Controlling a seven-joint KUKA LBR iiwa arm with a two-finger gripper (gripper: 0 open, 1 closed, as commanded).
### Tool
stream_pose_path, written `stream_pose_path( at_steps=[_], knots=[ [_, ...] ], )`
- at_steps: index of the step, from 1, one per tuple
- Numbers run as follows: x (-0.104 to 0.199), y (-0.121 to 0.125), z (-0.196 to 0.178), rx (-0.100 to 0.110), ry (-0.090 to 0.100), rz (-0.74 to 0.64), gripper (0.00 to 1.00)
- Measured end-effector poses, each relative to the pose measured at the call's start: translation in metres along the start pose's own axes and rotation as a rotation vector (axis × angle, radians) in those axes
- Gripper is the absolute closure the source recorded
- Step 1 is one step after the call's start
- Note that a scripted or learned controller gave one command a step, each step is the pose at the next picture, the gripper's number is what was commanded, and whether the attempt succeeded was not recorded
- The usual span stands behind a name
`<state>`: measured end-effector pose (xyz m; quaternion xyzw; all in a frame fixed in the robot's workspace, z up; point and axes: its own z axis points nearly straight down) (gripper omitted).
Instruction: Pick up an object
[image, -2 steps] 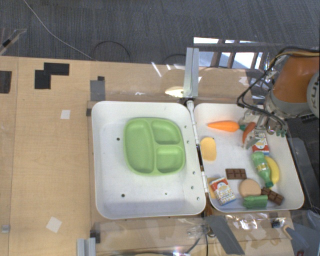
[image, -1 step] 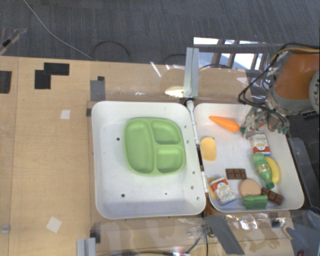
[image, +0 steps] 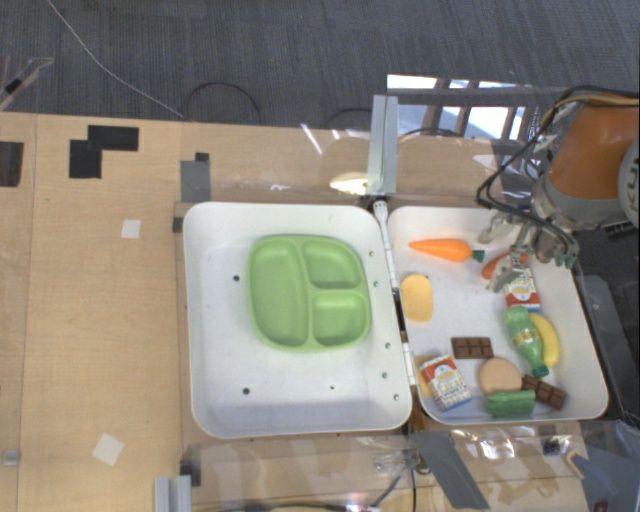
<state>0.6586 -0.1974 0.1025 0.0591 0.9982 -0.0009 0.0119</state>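
- Under the hand (image: 520, 262), at the right bin's (image: 590, 400) far right: a small red-and-white carton (image: 522, 290), with a red piece (image: 489, 268) just beside it toward the carrot; likely target, judging by where the hand hangs. Nothing is seen between the fingers; whether they stand apart or together I cannot tell.
- Carrot (image: 441, 250): lying flat near the far wall, apart from the rest, so an easy alternative.
- Yellow block (image: 416, 298): against the divider, alone.
- Green bottle (image: 523, 338) and banana (image: 545, 340): touching, side by side; awkward to separate.
- Near edge: chocolate (image: 471, 348), bun (image: 499, 376), box (image: 444, 382), green piece (image: 510, 403), packed close.
- Left bin (image: 215, 400): green divided plate (image: 307, 291), centred.
- Counter (image: 90, 330): carries both bins.
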Motion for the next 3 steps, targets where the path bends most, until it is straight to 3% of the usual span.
stream_pose_path(
  at_steps=[1,2,3],
  knots=[
    [0.011,0.016,0.015,0.0,0.013,0.098,0.0],
    [0.007,0.017,0.0,0.0,0.001,0.094,1.0],
    [0.007,0.017,0.001,0.0,0.001,0.094,0.0]
  ],
)
